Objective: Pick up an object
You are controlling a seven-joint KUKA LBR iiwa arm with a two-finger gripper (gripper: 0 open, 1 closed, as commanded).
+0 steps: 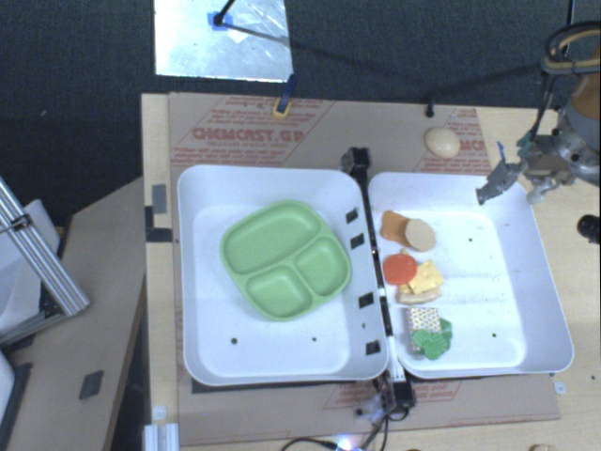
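Note:
Several small food toys lie along the left side of the right bin (507, 289): a tan and orange round piece (409, 231), a red disc (400, 269), a yellow piece (424, 280) and a green piece with a checkered bit (430, 334). My gripper (515, 182) hangs over the bin's far right corner, well away from the toys, with its fingers spread and nothing between them.
The left bin (202, 327) holds a green three-compartment plate (285, 258). A beige egg-shaped object (442, 141) rests on the cardboard behind the right bin. A divider with black clips (368, 252) runs between the bins. A silver sheet (222, 26) lies at the back.

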